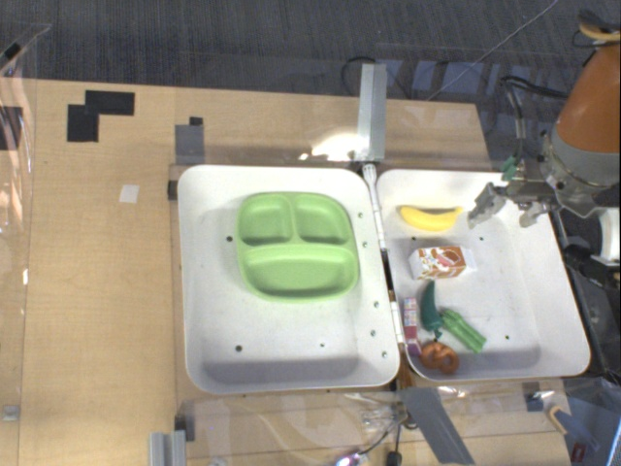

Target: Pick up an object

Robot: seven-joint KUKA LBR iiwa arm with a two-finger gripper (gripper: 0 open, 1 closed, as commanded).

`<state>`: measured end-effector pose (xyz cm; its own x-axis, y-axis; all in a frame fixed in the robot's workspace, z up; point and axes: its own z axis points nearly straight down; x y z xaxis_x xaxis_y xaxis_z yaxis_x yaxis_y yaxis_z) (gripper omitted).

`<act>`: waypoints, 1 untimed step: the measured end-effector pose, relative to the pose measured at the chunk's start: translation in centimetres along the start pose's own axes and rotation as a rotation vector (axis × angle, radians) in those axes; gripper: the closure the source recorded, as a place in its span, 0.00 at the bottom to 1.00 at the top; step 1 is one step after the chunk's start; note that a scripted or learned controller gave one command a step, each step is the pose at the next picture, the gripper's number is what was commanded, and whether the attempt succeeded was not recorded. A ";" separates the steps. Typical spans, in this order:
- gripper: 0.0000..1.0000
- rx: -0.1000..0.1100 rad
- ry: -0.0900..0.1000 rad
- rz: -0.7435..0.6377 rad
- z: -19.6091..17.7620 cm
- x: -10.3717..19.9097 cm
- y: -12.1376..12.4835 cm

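The right bin (543, 289) holds a yellow banana (430, 218) near its far left. A small white and red carton (440, 262) lies just in front of the banana. Further forward lie a green toy vegetable (458, 330), a dark teal piece (428, 302), a pink packet (409, 320) and a brownish-red fruit (440, 358). My gripper (506, 208) hangs over the bin's far right part, to the right of the banana. It is open with nothing between its fingers (482, 205).
A green divided plate (296, 244) sits in the left bin (209, 289). A metal post (373, 115) rises behind the wall between the bins. The arm's orange band (592, 115) is at the right edge, with cables behind it.
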<state>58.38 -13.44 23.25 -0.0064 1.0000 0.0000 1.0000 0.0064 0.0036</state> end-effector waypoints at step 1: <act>0.00 -0.003 -0.001 -0.090 13.6 0.2 3.3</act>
<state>61.76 -13.26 9.64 -0.0958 0.9954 -0.0013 0.9954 0.0958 0.0067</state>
